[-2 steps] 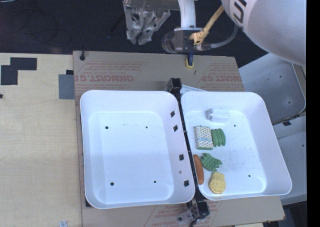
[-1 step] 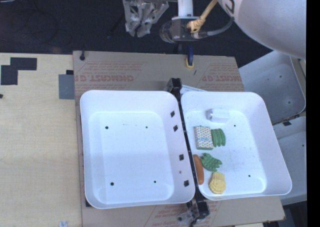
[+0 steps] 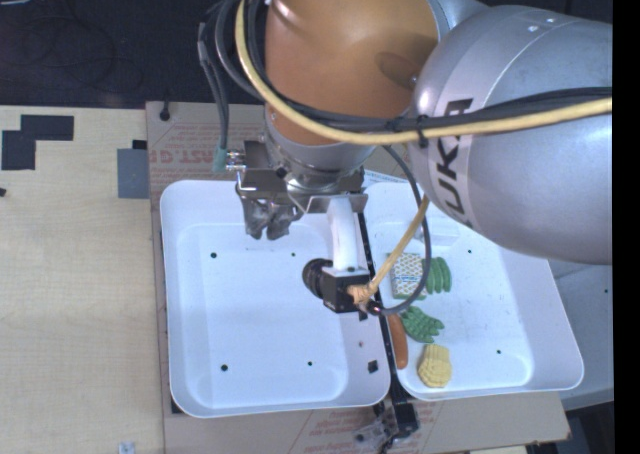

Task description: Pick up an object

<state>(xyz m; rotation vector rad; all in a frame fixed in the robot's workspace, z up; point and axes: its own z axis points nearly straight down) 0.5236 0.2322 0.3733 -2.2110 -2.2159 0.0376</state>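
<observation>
Arm [image 3: 500, 132] reaching from right, wrist bent down over left bin [image 3: 200, 362], jaws pressed together, empty

The pale bench [image 3: 70, 302] bears a cardboard sheet [image 3: 190, 147] under two white bins [image 3: 183, 342].

Left white bin [image 3: 260, 332] and right white bin [image 3: 500, 312] lie side by side on what seems brown cardboard [image 3: 190, 132], over a pale bench [image 3: 80, 292] with black patches [image 3: 45, 127]

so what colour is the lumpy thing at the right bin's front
Yellow; the lumpy thing shows best in the camera view.
</observation>
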